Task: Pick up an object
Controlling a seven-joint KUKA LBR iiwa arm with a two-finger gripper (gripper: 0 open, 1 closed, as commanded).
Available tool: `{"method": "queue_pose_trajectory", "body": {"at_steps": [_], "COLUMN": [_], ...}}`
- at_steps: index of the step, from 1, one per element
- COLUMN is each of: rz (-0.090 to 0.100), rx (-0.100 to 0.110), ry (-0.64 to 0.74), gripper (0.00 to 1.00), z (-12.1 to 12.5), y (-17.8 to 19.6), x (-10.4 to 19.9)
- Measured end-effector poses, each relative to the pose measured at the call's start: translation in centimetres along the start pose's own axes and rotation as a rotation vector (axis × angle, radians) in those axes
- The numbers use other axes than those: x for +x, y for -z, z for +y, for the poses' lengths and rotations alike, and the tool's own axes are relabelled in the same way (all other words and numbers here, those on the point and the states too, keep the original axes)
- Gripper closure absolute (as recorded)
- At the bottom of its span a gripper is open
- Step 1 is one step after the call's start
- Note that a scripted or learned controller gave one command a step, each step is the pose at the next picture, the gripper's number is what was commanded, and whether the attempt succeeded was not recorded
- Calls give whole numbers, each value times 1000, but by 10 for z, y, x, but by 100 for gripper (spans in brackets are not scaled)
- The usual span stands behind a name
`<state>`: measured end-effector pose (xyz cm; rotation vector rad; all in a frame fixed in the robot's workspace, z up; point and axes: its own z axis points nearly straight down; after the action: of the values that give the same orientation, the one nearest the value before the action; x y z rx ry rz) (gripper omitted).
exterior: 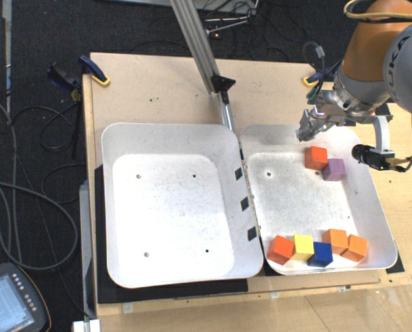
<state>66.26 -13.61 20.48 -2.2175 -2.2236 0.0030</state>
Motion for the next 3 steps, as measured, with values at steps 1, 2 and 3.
{"method": "queue_pose_trajectory", "body": {"at_steps": [1,2,3], "rz": [2,3,3], "rx": [0,0,0], "ry": [4,4,5], "gripper": [100,100,100], "z": [-10,-20,-41], "y": [-5,-9,-4], "x": [47,99,157]}}
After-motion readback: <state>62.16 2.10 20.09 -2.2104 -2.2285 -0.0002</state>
